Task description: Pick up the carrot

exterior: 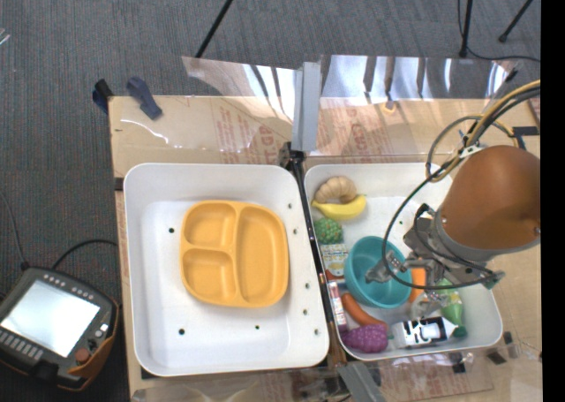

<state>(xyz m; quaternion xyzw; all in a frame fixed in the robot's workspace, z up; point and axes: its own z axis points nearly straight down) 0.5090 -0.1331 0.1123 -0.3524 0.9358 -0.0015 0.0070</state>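
The carrot (357, 310) is an orange, tapered piece lying near the front left of the right bin (402, 179), just below the teal bowl (371, 269) and above the purple grapes (367, 337). My gripper (413, 284) hangs low over the bowl's right rim, to the right of the carrot and apart from it. A small orange patch (418, 278) shows at the gripper; I cannot tell what it is. The arm's orange band (490, 197) and wrist hide the bin's right side.
The right bin also holds a croissant (337, 188), a banana (341, 208), a green knobbly fruit (329, 231), a small carton (335, 259), a black-and-white bottle (427, 331) and a green item (452, 310). The left bin (159, 206) holds a yellow divided plate (235, 253).
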